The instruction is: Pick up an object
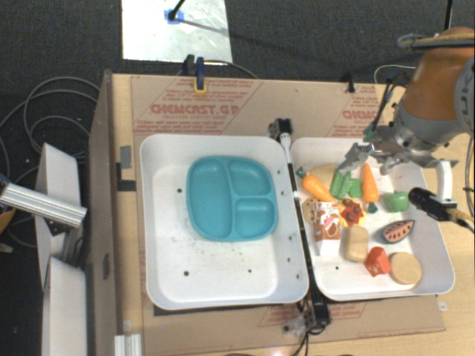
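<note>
The claw (369,156), its opening impossible to judge, hung at the right bin's (445,273) top edge, with the carrot (369,183) just beside it at six o'clock.

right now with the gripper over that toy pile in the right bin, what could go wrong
Risks, as a judgement:
1. The gripper hovers over tightly packed toys: the green piece, upright carrot and orange piece touch, so a grasp may catch two or slip off.
2. The pile sits near the divider; a push could knock items toward the left bin holding the blue tray.
</note>
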### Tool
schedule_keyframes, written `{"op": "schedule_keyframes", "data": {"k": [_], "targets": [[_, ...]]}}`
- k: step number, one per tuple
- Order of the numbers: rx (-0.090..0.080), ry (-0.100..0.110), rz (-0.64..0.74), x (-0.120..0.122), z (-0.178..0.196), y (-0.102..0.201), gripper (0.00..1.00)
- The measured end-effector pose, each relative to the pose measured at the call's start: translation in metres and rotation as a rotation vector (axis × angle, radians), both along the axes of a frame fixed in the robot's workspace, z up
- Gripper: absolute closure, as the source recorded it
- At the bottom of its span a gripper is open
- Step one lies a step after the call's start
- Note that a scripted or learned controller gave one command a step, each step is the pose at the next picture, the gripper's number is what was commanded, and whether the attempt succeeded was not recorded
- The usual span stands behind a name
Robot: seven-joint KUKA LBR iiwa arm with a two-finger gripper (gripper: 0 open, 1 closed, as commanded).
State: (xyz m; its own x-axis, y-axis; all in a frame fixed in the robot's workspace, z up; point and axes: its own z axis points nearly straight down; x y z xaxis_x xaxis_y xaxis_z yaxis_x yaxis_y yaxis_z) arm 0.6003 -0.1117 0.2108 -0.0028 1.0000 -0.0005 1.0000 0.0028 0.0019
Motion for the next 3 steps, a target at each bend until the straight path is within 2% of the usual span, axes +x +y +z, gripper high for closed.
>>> {"op": "schedule_keyframes", "data": {"k": [1,2,3], "targets": [[0.0,-0.001,-0.001,-0.003,-0.116,0.017,0.0],[0.001,0.002,0.004,0.034,-0.125,0.002,0.0],[-0.002,0.067,-0.002,0.058,-0.127,0.009,0.0]]}}
